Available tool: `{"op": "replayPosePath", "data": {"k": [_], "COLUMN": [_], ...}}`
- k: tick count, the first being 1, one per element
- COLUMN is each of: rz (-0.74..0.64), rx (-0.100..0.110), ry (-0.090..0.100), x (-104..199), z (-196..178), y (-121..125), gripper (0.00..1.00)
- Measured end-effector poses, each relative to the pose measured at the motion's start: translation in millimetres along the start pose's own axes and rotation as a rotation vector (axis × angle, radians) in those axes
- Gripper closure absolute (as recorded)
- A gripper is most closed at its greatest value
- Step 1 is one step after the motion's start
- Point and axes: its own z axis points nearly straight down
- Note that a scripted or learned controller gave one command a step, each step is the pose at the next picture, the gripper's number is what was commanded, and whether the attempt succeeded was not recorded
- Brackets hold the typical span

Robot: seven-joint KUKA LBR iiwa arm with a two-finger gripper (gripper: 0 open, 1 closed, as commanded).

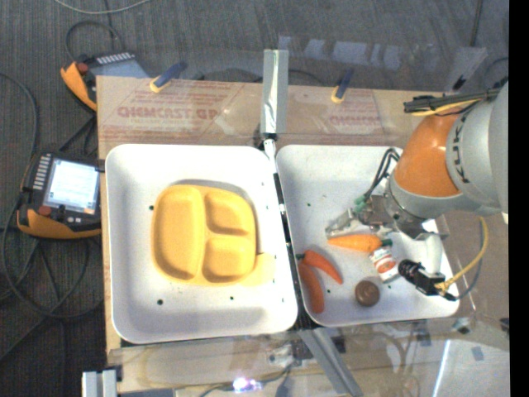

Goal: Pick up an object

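Bench [190, 114] bearing two white bins [132, 222]

The arm [483, 151] consists of rounded grey metallic housing sections with a glossy orange band [426, 162] above the wrist. Dark lettering is partly visible on the grey casing beside the band. Thin black cables run along the wrist, and a yellow cable loops below it.

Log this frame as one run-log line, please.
arm: over right bin | gripper: just above carrot, grasp unconfirmed | left bin: yellow tray
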Motion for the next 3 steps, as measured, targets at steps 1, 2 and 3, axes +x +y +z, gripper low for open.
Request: {"op": "replayPosePath", "data": {"k": [1, 2, 3], "rz": [0.131, 0.131, 0.131], "rx": [-0.007, -0.008, -0.008], "ry": [-0.001, -0.001, -0.001], "x": [-15.4, -16.1, -16.1], "z": [-1.0, -10.4, -10.3], "y": [-60.8, -60.1, -60.3], "gripper": [0.0, 1.0, 0.0]}}
